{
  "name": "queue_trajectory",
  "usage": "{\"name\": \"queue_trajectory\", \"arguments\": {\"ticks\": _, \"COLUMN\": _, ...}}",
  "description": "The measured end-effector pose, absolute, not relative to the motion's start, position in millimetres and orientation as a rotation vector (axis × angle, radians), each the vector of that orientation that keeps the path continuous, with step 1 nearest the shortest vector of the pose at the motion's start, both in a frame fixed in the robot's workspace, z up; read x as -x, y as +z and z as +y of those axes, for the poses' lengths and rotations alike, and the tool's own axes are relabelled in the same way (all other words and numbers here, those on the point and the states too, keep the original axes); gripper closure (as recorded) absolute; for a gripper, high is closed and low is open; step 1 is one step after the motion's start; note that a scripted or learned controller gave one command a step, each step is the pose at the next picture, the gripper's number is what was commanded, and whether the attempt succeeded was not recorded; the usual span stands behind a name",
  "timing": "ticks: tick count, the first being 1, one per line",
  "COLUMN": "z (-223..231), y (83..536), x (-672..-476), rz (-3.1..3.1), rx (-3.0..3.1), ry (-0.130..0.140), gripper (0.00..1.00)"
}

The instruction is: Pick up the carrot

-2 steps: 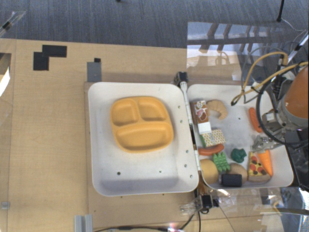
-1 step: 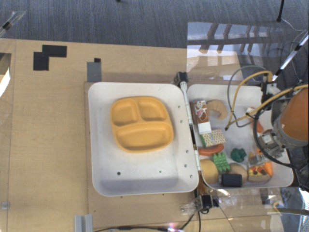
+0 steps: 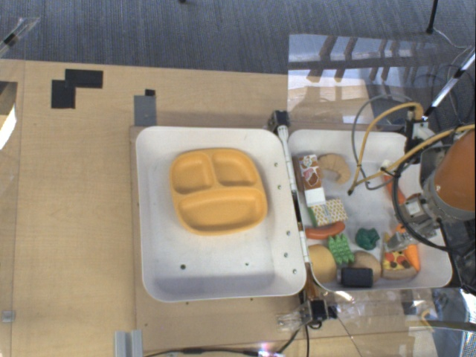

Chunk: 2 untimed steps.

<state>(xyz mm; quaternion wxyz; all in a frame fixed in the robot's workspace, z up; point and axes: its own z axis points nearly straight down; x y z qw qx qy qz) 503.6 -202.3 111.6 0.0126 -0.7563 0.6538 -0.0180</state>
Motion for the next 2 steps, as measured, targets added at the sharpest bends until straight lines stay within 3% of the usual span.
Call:
{"name": "queue_trajectory", "arguments": {"ticks": 1, "z": -200.0, "y": 122.4, "x": -507.0, "rz": 2.034, "rx": 2.352, "ry": -0.062, "gripper": 1.00}}
{"name": "queue_trajectory", "arguments": {"ticks": 2, "z": -198.3, "y": 89.6, "x": -554.7, "rz": 1.749, "rx": 2.600, "ry": -0.019, "gripper": 1.00}}
